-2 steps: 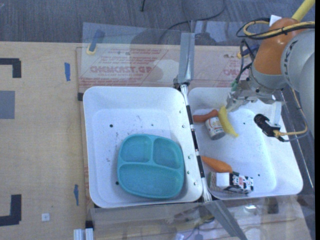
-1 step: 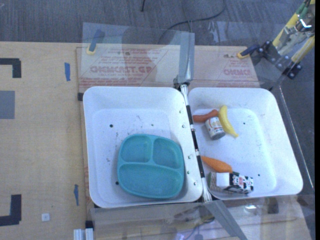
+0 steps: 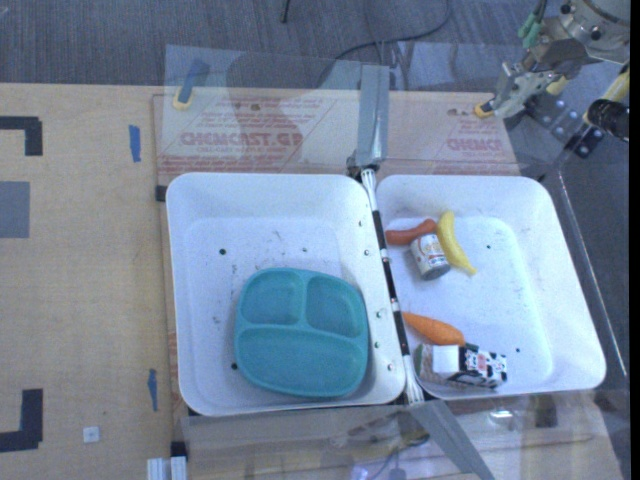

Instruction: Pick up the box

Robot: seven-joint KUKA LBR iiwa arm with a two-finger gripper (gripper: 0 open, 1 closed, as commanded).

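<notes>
The box (image 3: 466, 362) is small and white with red and black print. It lies flat in the front left corner of the right bin (image 3: 560, 268). My gripper (image 3: 503, 90) hangs high at the back right, beyond that bin's far rim and well away from the box. It is open and holds nothing.
An orange carrot (image 3: 433, 326) lies just behind the box. Farther back are a small can (image 3: 430, 257), a yellow banana (image 3: 456, 243) and a reddish sausage-like piece (image 3: 412, 234). The left bin (image 3: 200, 218) holds a teal divided plate (image 3: 302, 333). A metal divider (image 3: 373, 118) stands behind the bins.
</notes>
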